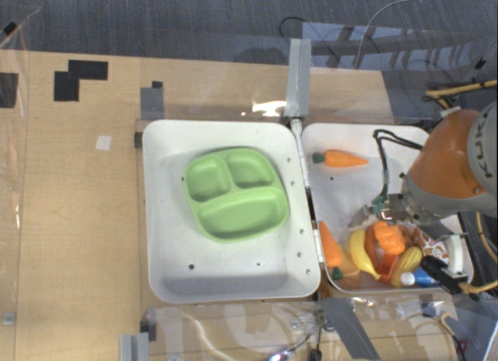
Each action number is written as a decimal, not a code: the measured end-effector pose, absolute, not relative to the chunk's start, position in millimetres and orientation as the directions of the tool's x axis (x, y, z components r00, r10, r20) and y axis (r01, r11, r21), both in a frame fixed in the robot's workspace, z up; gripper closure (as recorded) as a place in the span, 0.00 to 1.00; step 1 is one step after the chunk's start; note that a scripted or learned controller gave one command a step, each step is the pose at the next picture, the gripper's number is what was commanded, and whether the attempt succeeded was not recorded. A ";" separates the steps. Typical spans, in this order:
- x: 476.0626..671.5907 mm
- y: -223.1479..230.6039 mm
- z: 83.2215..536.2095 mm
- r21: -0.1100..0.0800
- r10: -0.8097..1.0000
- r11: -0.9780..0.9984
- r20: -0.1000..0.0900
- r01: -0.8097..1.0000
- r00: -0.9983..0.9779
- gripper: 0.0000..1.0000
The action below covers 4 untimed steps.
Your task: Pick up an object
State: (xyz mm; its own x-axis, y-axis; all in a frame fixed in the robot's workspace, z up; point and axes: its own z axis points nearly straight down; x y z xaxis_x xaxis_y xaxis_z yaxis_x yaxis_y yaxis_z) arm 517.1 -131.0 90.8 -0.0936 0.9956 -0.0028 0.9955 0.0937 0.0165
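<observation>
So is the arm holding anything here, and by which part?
Cannot be told. The gripper is low over the toy pile in the right bin, and the arm's wrist hides any grasp.

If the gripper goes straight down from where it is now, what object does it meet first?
Most likely the orange toy in the pile in the right bin, just under the gripper. The yellow banana lies beside it. Depth is hard to judge from this slanted view.

A light wooden bench point(70, 219) carries two shallow white plastic bins: the left bin point(167, 274) and the right bin point(342, 138). Black tape marks point(78, 78) sit near the bench's far-left edge.
</observation>
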 end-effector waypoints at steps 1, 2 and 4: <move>520.3 -129.2 103.0 0.024 0.995 0.096 -0.002 0.995 -0.096 1.00; 520.1 -129.3 102.8 0.023 0.995 0.096 -0.001 0.995 -0.096 0.00; 495.7 -97.6 102.8 0.023 0.913 0.408 -0.010 0.913 -0.408 1.00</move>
State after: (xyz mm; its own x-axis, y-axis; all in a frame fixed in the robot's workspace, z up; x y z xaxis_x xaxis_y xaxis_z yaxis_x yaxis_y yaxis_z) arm 495.7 -97.6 102.8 -0.4082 0.9128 -0.0100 0.9125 0.4083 0.0233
